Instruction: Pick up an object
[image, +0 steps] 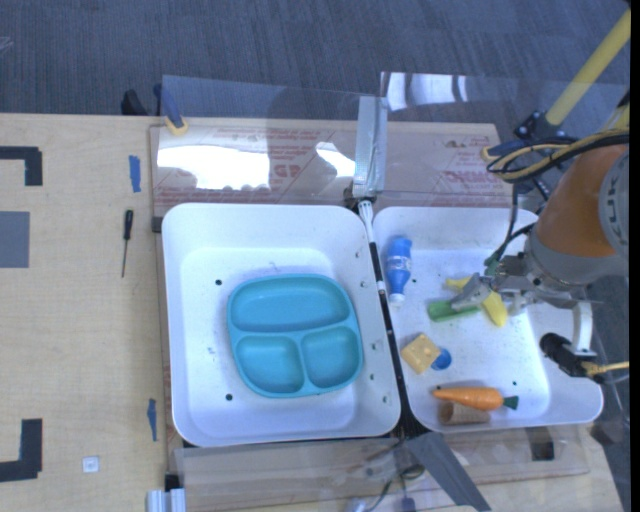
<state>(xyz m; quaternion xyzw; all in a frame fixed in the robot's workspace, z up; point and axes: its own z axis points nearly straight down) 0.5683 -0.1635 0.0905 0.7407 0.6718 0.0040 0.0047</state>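
Surface (70, 350) carries two bins. Left bin (190, 250) holds a teal tray (293, 333). Right bin (560, 400) holds a carrot (470, 397), blue bottle (398, 264), cheese wedge (421, 353), and a green piece (452, 309) beside a yellow one (495, 311). My pincer (487, 290) is down at those two; I cannot tell its state. Nothing visibly lifted: the pick looks not yet done.

Pale wooden bench (70, 330) under two white bins (190, 330) (side by side), perhaps a screwdriver (126, 240).
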